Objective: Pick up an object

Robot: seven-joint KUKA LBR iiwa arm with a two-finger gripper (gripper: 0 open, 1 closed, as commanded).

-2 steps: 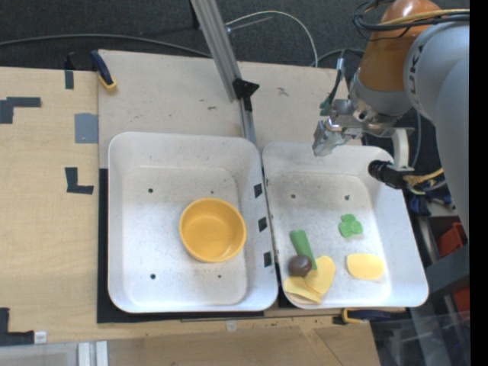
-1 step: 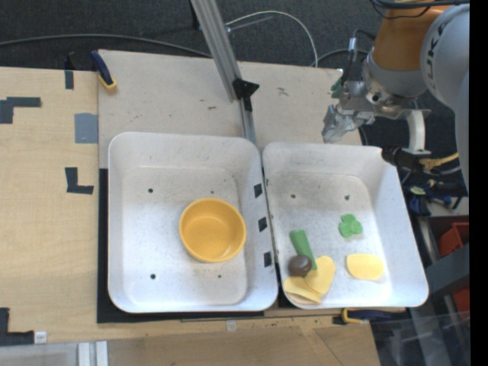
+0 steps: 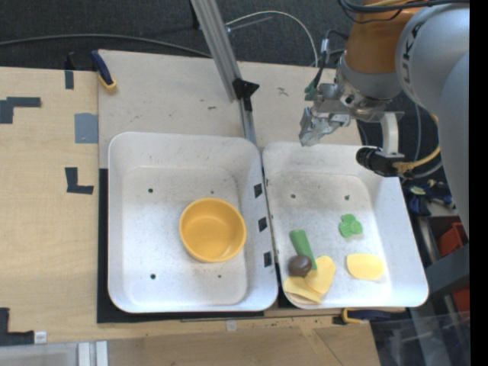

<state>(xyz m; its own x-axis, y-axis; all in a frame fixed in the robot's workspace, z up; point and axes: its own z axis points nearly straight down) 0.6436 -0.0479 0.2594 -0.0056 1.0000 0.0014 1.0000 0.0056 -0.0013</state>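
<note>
A round yellow plastic bowl (image 3: 213, 229) sits upright in the left shallow white bin (image 3: 130, 158). The right shallow white bin (image 3: 396, 204), touching the bowl's bin along one side, holds a green stick-shaped piece (image 3: 301, 242), a small dark brown rounded lump (image 3: 299, 265), a pale yellow flat piece (image 3: 316, 280), another yellow flat piece (image 3: 365, 266) and a small green leafy piece (image 3: 350, 226). The metal two-finger gripper (image 3: 313, 132) hangs above that bin's far edge, well apart from the bowl.

Grey arm (image 3: 446, 59), orange wrist band (image 3: 389, 2)

Grey arm (image 3: 427, 44) from the right; pincer (image 3: 313, 132) downward — nothing between its fingers
</note>
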